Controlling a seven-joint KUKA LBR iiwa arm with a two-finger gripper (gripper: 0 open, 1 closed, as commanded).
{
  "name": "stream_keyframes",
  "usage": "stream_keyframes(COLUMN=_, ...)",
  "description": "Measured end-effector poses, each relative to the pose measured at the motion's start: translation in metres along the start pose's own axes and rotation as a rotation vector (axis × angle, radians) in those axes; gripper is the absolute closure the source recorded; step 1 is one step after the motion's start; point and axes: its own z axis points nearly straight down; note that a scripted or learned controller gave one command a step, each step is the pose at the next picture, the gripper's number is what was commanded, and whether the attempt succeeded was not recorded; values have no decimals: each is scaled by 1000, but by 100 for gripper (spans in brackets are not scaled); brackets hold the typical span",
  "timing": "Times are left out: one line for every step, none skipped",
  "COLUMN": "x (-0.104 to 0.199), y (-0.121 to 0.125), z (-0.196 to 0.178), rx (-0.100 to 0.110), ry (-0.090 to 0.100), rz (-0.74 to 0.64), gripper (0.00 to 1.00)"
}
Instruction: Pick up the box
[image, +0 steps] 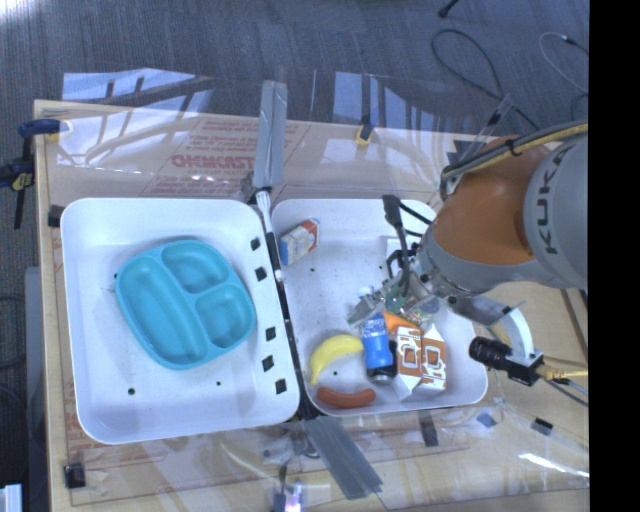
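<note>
A small white, orange and blue box (300, 240) lies in the right bin's (340, 225) far left corner. A larger orange and white carton (421, 361) lies near that bin's front right. The grey arm with its orange band (480, 225) reaches in from the right. My gripper (393, 298) hangs low over the middle of the right bin, just above the carton and a blue can (377, 350). It is well to the right of the small box. Clutter and the wrist hide its tips.
A banana (334, 355) and a sausage (345, 397) lie at the right bin's front. The left bin (90, 390) holds a blue divided plate (186, 302). A ridge with black clips (272, 310) separates the bins. Cables trail at the right.
</note>
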Motion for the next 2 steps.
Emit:
stream_keyframes(x=-23, y=112, z=23, rx=4, ry=2, rz=159, gripper=100)
stream_keyframes(x=-6, y=39, z=123, rx=-2, ry=0, rz=59, gripper=100)
